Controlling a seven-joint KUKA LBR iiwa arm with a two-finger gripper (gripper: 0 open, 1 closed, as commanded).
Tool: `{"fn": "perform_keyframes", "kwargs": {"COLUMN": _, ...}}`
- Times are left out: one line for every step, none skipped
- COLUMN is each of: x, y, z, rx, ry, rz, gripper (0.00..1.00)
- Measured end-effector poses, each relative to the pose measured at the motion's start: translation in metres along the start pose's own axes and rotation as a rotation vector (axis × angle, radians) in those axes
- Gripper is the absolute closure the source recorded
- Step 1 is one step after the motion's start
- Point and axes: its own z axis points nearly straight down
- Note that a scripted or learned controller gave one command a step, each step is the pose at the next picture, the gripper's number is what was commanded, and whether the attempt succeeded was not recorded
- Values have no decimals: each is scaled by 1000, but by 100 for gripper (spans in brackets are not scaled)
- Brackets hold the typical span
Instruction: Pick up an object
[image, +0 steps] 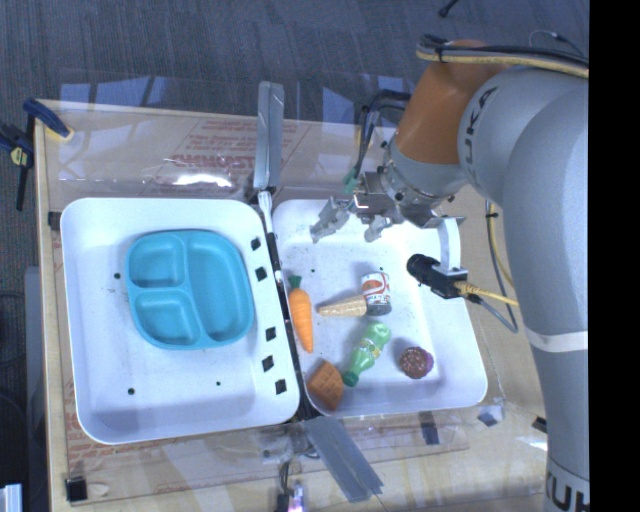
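Observation:
My gripper (349, 225) hangs over the back of the right bin (455, 345), its two grey fingers spread apart with nothing between them. Below it in that bin lie an orange carrot (301, 316), a cream cone-shaped piece (343, 308), a small red and white can (376, 291), a green bottle (366, 350), a brown bread-like piece (325, 383) and a dark red round piece (416, 361). All of them rest on the bin floor, apart from the fingers.
The left bin (100, 380) holds a blue divided tray (188, 288). A ridge with black clips (270, 310) separates the two bins. The arm's grey body and orange band (445, 105) cover the back right, with a black cable plug (432, 273) hanging over the right bin.

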Motion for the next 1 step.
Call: {"fn": "perform_keyframes", "kwargs": {"x": -64, "y": -40, "z": 126, "rx": -2, "ry": 0, "rz": -64, "gripper": 0}}
